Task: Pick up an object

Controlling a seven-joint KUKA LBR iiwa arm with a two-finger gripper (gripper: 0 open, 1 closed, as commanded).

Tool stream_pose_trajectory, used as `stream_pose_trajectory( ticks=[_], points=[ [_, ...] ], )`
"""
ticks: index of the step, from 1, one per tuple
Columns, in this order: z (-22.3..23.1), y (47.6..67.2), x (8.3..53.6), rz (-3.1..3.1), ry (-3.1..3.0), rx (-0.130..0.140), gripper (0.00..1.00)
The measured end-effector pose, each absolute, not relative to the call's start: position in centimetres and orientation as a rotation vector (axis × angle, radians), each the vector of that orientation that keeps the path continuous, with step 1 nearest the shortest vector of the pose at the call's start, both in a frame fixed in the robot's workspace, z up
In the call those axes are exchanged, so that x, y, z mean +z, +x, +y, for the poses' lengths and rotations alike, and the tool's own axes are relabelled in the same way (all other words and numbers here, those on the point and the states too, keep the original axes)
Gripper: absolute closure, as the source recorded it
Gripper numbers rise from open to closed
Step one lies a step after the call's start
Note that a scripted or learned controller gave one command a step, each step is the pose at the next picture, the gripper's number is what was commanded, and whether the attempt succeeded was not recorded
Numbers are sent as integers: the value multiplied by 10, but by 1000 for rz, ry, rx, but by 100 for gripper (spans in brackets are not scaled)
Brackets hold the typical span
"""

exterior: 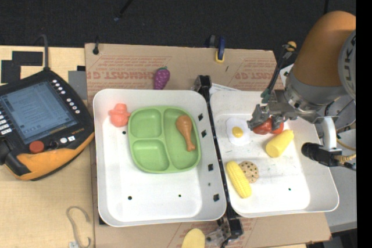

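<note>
My gripper (265, 119) is low in the right bin (317, 197), near its far middle, directly over a small red toy (269, 126) that it partly hides. A yellow block (279, 143) lies just to the right of and nearer than the red toy. A fried egg (237, 132) lies to the gripper's left. Toward the bin's front left sit a corn cob (238, 179) and a cookie (250, 169), touching each other.
The left bin (151, 200) holds a green divided plate (152, 155) with a drumstick (186, 131) in its right compartment, and a pink toy (118, 115) at the far left. Purple grapes (161, 77) lie behind the bins, a yellow fruit (193, 237) in front. A teach pendant (40, 116) sits left.
</note>
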State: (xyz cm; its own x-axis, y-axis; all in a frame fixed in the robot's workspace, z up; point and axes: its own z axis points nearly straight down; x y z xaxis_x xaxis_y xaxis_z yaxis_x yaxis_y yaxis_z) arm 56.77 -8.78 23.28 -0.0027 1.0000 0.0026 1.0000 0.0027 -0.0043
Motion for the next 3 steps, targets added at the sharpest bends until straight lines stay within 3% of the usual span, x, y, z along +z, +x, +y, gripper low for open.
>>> stream_pose_trajectory(
  ticks=[1, 3],
  points=[
    [-39, 553, 240, -2222, -2214, 1, 100],
    [57, 504, 225, -2220, -2215, 5, 100]
  ],
)
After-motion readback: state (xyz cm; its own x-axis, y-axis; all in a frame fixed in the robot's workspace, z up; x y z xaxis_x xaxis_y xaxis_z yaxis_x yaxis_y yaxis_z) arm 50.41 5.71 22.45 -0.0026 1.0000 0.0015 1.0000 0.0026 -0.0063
